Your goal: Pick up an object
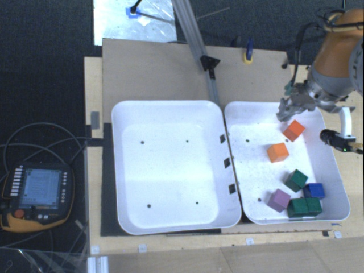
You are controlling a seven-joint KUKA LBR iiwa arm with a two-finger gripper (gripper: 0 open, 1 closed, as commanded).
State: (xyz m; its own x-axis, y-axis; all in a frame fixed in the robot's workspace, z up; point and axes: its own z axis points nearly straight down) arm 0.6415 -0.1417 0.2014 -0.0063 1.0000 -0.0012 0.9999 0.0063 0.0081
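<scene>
The claw (286, 114) is hanging low over the right bin (335, 175), tips just above an orange block (294, 130); we can't tell how it's set, too small and blurred. We're seeing the arm (340, 50) coming in from the upper right, orange band up top, wrist angled down and left. In that bin we're counting a second orange block (277, 152), a green block (296, 180), a blue block (314, 190), a purple block (279, 200) and another green one (303, 207). The left bin (122, 169) is sitting beside it on the tan bench (153, 67); a teach pendant (37, 197) is lying at the far left.
</scene>
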